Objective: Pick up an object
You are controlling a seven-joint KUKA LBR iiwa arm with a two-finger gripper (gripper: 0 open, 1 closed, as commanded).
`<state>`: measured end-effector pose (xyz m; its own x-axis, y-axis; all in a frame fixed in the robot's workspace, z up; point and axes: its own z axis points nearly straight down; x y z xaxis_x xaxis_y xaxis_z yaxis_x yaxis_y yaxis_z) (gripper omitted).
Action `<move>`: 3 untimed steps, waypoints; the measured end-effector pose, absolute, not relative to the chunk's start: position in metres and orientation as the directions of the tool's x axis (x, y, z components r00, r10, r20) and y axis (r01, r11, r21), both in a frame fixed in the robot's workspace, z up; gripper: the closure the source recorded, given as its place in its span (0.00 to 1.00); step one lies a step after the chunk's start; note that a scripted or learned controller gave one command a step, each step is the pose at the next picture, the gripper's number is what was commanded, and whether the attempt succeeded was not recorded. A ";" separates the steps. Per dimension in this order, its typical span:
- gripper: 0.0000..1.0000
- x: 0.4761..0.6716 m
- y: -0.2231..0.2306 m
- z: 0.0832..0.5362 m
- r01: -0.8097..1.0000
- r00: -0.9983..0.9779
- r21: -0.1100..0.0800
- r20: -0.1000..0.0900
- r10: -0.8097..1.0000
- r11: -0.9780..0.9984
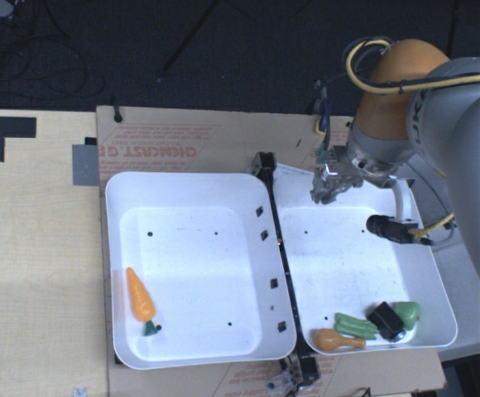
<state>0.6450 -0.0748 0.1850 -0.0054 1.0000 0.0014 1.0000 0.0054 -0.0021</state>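
Note:
My gripper (328, 190) hangs over the far edge of the right bin (348, 255), with nothing seen between its fingers. At that bin's near right corner lie a green pea pod (355, 326), a black block (386, 320), a green piece (407, 311) and an orange-tan pear-shaped toy (335, 340), bunched together. An orange carrot (140, 296) with a dark green top lies in the left bin (190, 222), near its front left corner. The gripper is far from all of these.
A black divider strip (275, 255) runs between the two bins. A black cylinder-like part (389, 227) with cables sticks out over the right bin's right side. The arm's grey and orange body (414, 98) looms at the upper right.

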 end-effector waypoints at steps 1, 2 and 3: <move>1.00 0.644 -0.005 0.256 1.000 -0.006 0.002 0.001 1.000 0.006; 1.00 0.586 -0.041 0.309 1.000 0.003 0.000 0.000 1.000 -0.003; 1.00 0.620 0.024 0.283 1.000 -0.006 -0.003 0.001 1.000 0.006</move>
